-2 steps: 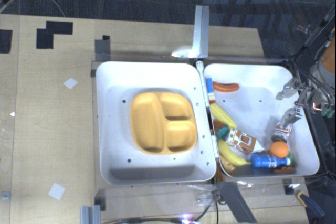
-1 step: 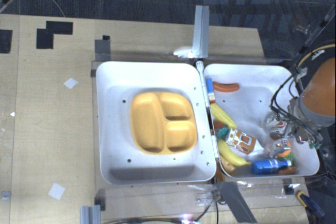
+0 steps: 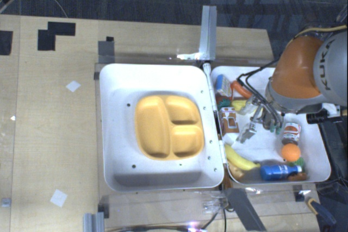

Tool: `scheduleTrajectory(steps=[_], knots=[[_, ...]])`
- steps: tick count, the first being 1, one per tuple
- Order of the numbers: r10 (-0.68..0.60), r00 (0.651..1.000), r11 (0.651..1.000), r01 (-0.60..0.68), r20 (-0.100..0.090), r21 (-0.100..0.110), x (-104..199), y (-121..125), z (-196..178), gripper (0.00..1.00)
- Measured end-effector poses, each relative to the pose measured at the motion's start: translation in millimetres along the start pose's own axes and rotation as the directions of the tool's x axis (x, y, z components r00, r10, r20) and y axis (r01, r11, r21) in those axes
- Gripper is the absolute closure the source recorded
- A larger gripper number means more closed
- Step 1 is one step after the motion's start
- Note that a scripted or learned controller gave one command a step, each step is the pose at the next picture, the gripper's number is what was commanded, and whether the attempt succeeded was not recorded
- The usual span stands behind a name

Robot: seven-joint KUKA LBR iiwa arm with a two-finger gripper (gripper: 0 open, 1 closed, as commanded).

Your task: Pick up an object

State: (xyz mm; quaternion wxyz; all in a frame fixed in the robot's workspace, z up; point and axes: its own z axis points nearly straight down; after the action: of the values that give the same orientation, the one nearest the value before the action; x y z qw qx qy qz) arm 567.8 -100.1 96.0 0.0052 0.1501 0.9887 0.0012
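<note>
My gripper (image 3: 258, 125) hangs over the middle of the right bin (image 3: 321, 163), open, with nothing between its fingers. Below it lie a yellow banana (image 3: 239, 159) and a blue bottle (image 3: 278, 171) along the bin's front edge. An orange ball (image 3: 291, 152) and a small red and white can (image 3: 291, 132) sit to the gripper's right. A brown and white box (image 3: 229, 120) lies at its left, and an orange carrot-like piece (image 3: 240, 88) and a blue item (image 3: 222, 83) are at the back. The arm hides part of the bin's back right.
The left bin (image 3: 117, 117) holds a yellow divided tray (image 3: 167, 126). A metal post (image 3: 208, 32) stands behind the seam between the bins. Wooden bench top extends to the left.
</note>
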Motion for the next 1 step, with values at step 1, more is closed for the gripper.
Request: scheduleTrajectory(steps=[1], knots=[[-0.01,1.0,1.0,0.01,0.003,0.001,-63.0,-12.2,7.6,0.0]])
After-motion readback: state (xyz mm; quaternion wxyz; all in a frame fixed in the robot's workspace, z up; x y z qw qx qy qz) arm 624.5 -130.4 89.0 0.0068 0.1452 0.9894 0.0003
